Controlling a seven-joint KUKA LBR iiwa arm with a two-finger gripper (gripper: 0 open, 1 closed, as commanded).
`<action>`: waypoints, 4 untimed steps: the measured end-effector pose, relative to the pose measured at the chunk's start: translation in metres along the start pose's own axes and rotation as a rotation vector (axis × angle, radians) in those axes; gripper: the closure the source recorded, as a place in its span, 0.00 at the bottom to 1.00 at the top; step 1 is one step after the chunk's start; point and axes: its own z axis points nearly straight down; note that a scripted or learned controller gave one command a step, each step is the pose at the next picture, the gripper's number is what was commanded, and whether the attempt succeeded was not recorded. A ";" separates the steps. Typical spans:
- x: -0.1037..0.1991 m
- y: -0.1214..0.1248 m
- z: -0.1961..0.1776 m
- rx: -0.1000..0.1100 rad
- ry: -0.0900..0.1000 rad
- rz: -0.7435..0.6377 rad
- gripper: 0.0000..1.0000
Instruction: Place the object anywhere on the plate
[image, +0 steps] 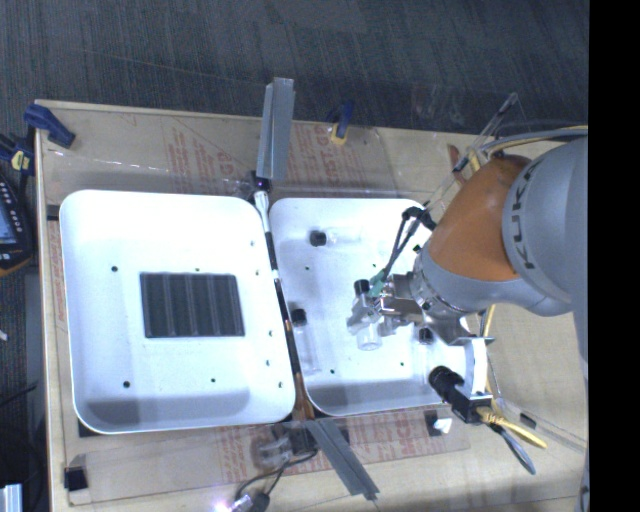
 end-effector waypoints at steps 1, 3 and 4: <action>0.071 0.024 0.015 0.000 -0.002 0.054 1.00; 0.193 0.024 0.015 0.001 -0.003 0.460 1.00; 0.255 -0.015 0.089 0.006 -0.005 0.736 1.00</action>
